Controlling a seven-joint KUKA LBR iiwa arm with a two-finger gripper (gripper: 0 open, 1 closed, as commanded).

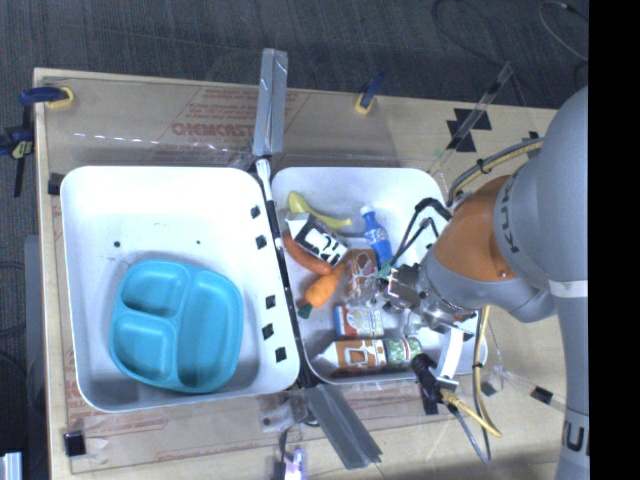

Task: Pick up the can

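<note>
Start at the gripper [381, 286]. It hangs low over the pile in the right bin [345, 175], at the end of the grey and orange arm [480, 248] that comes in from 3 o'clock. Wires and shiny bits hide its tip, so you cannot tell if it is open or closed. You cannot see anything held in it, so do not count the can as picked up.

Now look for the can [372, 353]. I think it is the brown and white thing lying on its side along the 6 o'clock wall of the right bin, with a green end pointing to 3 o'clock. It is hard to be sure, because the pile is messy. From the gripper, it lies at about 6 o'clock, near but not touching. A small red and white pack [356, 319] sits between the two.

Around the gripper you can see more things. A carrot [322, 290] lies at its 9 o'clock. A blue bottle [375, 234] is at its 12 o'clock. A banana [316, 214] is at 11 o'clock, by the far wall.

The left bin [72, 268] holds a blue tray [178, 326], well apart from all this.

So the job looks like it is at the start. The can rests in the bin, not lifted. You would need the gripper to go toward 6 o'clock, get around the can, close on it, and lift
</note>
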